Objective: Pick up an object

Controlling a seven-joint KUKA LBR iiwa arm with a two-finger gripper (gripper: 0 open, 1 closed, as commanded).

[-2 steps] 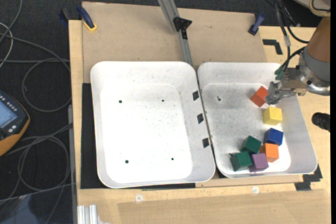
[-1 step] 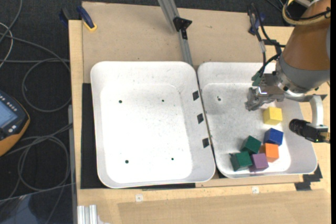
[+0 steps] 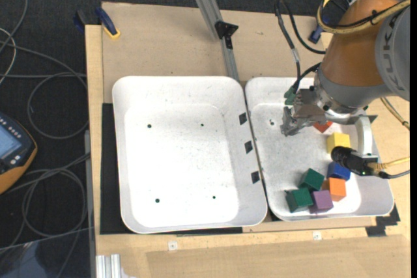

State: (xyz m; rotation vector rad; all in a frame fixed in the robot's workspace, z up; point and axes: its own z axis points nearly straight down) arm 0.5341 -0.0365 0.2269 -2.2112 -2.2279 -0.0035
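Observation:
My gripper [image 3: 291, 125] hangs over the upper middle of the right bin [image 3: 273, 159], pointing down, with bare bin floor below it. Several small blocks lie to its lower right: a yellow block [image 3: 338, 140], a red piece [image 3: 322, 127] partly hidden under the wrist, a blue block [image 3: 339, 172], an orange block [image 3: 337, 187], a purple block [image 3: 322, 201] and two green blocks [image 3: 312, 178] [image 3: 300, 198]. No block touches the gripper.
The left bin [image 3: 130, 140] lies beside the right one on the wooden bench. A grey metal pole [image 3: 207, 3] slants up from between the bins at the back. Cables run along the floor at left.

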